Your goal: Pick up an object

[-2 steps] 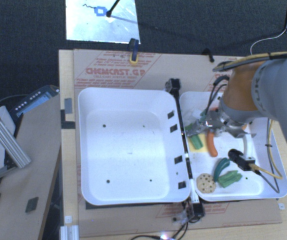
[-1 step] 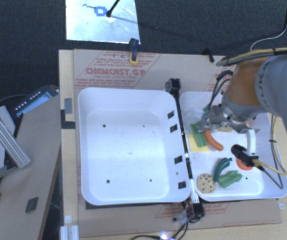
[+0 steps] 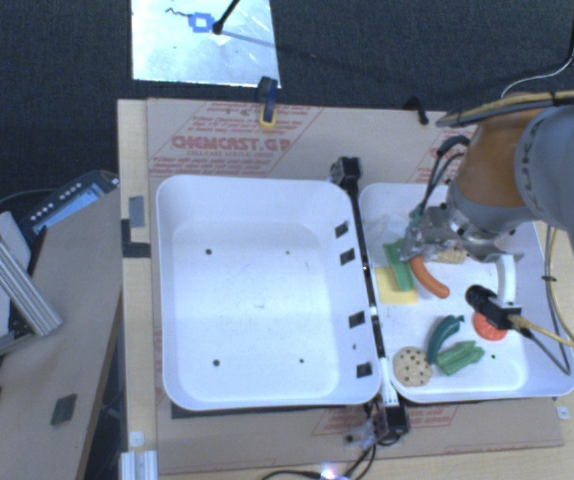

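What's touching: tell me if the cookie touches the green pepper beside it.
Apart. The camera view shows a strip of white bin floor between the cookie and the green pepper.

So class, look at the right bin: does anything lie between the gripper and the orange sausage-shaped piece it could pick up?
Nothing visible does. The gripper hangs in the right bin just above the orange sausage-shaped piece, with bare white floor between them. A green strip and a yellow block lie close on that piece's left, beside the path, not across it.
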